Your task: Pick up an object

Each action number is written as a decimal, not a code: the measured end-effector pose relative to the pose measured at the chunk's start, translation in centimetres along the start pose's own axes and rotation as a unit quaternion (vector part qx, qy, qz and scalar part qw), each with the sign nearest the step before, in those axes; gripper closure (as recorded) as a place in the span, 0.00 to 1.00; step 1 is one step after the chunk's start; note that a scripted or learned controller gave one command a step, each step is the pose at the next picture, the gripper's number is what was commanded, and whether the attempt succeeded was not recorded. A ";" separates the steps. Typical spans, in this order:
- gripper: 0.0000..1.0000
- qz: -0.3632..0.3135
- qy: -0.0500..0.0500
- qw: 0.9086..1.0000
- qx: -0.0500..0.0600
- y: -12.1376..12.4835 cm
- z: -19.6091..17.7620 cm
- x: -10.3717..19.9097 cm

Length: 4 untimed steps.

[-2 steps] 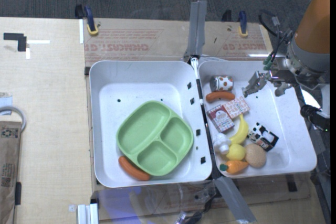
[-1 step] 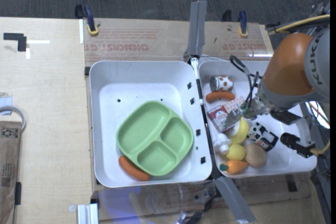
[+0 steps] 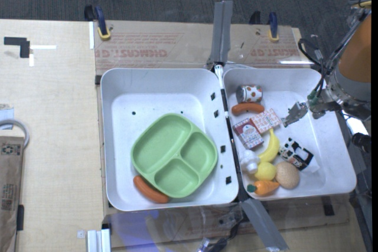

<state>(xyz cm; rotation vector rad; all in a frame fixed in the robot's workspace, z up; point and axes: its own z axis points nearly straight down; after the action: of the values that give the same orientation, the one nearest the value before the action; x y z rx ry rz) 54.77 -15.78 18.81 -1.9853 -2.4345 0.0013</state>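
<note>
Nothing has been picked up yet, as far as the picture shows. All the toys sit in the bins, so the whole job is still left to do.

The tool [image 3: 293,114] hangs over the right bin [image 3: 339,186], near its right wall and above the banana [image 3: 271,147]. It has nothing between its fingers and seems to touch nothing. Its fingers are too small and blurry to tell if they are spread or pressed together.

The things it could grab are piled on the left side of the right bin. The yellow banana lies in the middle of the pile. Just left of the banana are two small red and white boxes [image 3: 255,127]. Above those boxes is a red sausage [image 3: 248,108], and above that a small spotted cup [image 3: 250,93]. Right of the banana lies a black and white toy [image 3: 295,154]. Below the banana sit a lemon [image 3: 266,171], a tan egg-shaped thing [image 3: 287,174] and a carrot [image 3: 264,187].

In the left bin [image 3: 112,127] there is a green tray with three parts [image 3: 174,155], well away from the banana. Another red sausage [image 3: 150,189] pokes out from under its lower edge.

The nearest thing to the tool looks like the boxes or the black and white toy, so one of those may be the easiest to grab.
</note>
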 end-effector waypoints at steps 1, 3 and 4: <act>0.00 -0.014 0.001 1.000 0.001 2.1 7.7 0.9; 1.00 0.091 0.001 0.996 0.001 -3.9 8.9 0.1; 0.00 0.091 0.001 0.996 0.001 -3.9 8.9 0.1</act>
<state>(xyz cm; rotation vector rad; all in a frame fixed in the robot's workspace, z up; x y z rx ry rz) 50.89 -16.49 9.87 -2.1959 -2.2408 0.0017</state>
